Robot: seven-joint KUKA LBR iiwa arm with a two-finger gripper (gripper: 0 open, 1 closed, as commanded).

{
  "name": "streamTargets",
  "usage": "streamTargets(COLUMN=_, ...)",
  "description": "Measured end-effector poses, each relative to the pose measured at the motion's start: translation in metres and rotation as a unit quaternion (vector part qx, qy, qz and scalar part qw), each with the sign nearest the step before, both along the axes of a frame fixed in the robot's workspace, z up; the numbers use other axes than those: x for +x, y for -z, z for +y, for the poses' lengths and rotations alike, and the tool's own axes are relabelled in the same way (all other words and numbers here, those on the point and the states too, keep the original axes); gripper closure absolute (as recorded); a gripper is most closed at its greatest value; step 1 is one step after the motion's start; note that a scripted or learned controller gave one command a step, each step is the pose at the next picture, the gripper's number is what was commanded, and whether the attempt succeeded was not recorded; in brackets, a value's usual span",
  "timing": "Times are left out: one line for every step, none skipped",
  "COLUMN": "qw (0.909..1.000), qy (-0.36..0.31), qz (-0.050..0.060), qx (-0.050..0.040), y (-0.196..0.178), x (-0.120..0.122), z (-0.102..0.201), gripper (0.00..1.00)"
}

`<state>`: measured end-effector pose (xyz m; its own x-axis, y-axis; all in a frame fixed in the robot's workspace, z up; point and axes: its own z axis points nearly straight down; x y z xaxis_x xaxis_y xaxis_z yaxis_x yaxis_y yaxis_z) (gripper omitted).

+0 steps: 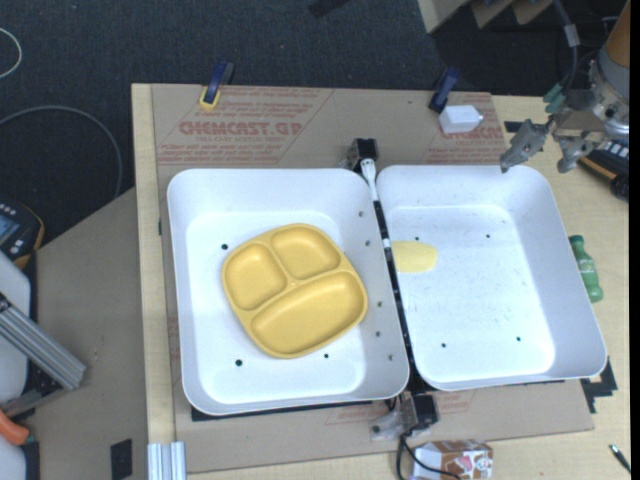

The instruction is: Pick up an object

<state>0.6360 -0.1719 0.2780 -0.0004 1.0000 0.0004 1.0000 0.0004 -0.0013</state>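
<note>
Left bin: shallow, white, left-centre of the frame. Holds one yellow tray with three compartments, lying flat and turned at an angle, near the bin's middle.

Right bin: shallow, white, right-centre of the frame, its left wall touching the left bin's right wall. Holds one small pale yellow piece, flat, by the left wall, in the upper half of the bin.

Gripper: upper right of the frame, above the right bin's upper right corner, just outside its rim. Fingers spread apart, nothing between them. Well apart from both yellow items.

Table: brown board under both bins, red lettering across its upper part.

Clamps: one blue and yellow clamp at the board's upper edge, left; one dark blue clamp at the upper edge, right.

White block: small, on the board just below the dark blue clamp.

Green item: narrow, on the board just beside the right bin's right rim.

Black bracket: at the upper end of the seam between the bins.

Floor: dark carpet in the upper part of the frame.
</note>
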Motion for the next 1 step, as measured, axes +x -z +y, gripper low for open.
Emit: streamTargets(qw=0.9999, qy=0.0, qz=-0.01, qx=-0.0022, y=-0.1498, x=-0.0942, z=0.0172, gripper=0.0)
